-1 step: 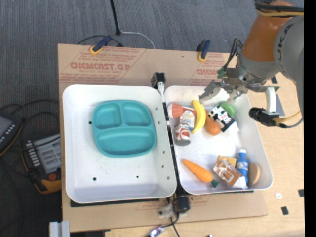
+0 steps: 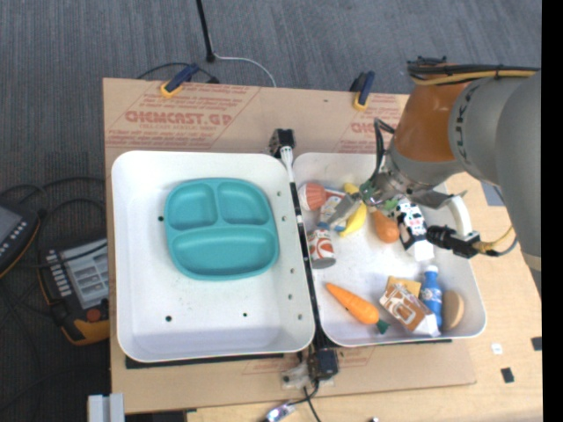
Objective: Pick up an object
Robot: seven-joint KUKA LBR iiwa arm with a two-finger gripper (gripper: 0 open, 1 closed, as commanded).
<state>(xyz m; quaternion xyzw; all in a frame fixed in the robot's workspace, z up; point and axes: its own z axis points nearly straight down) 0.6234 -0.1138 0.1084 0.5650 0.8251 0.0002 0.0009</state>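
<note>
A teal divided plate (image 2: 220, 228) sits alone in the left bin (image 2: 132, 306), while clutter, including a carrot (image 2: 352, 303) and a banana (image 2: 354, 218), fills the right bin (image 2: 471, 315). The gripper (image 2: 380, 192) hovers low over the banana, seemingly lining up a grab; its finger state cannot be told.

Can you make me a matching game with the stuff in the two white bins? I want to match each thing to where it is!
Things:
1. teal plate
2. carrot
3. banana
4. blue bottle

Places:
A. near the front of the right bin, lying flat
B. alone in the left bin
C. right bin, toward its right side, beside a brown packet
D. near the back of the right bin, by the gripper

Pairs: 1-B, 2-A, 3-D, 4-C
</note>
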